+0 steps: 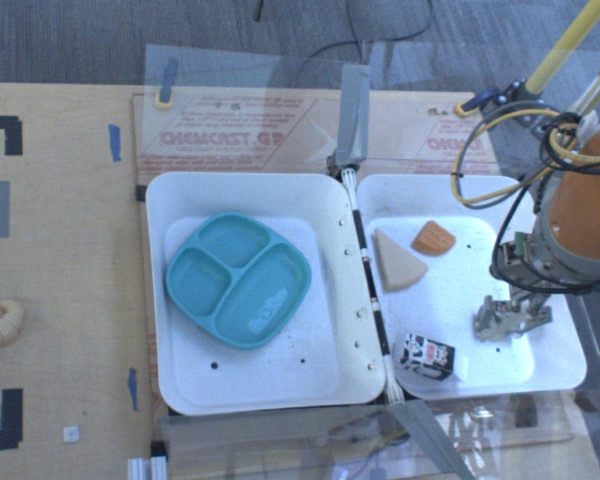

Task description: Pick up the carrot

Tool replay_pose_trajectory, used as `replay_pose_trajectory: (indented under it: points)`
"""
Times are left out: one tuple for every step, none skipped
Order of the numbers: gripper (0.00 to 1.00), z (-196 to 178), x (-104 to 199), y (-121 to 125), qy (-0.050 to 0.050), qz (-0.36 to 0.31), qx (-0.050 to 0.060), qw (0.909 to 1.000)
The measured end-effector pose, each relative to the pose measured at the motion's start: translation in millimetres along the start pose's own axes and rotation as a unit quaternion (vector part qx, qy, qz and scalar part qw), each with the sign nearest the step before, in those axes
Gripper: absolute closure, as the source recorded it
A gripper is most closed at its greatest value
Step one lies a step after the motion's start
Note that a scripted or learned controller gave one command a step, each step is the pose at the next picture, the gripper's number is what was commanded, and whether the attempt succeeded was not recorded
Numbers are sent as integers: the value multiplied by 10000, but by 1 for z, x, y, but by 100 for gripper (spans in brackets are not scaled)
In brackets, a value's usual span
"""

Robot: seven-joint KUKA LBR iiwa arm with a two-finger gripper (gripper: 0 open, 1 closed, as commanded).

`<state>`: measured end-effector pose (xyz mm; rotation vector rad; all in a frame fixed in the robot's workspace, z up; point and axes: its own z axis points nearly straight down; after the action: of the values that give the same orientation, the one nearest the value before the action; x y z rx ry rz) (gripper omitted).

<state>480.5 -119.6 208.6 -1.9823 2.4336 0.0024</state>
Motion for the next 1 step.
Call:
replay_pose_trajectory:
  points:
    - [100,-41,62,-13,-2,-429,11,9991]
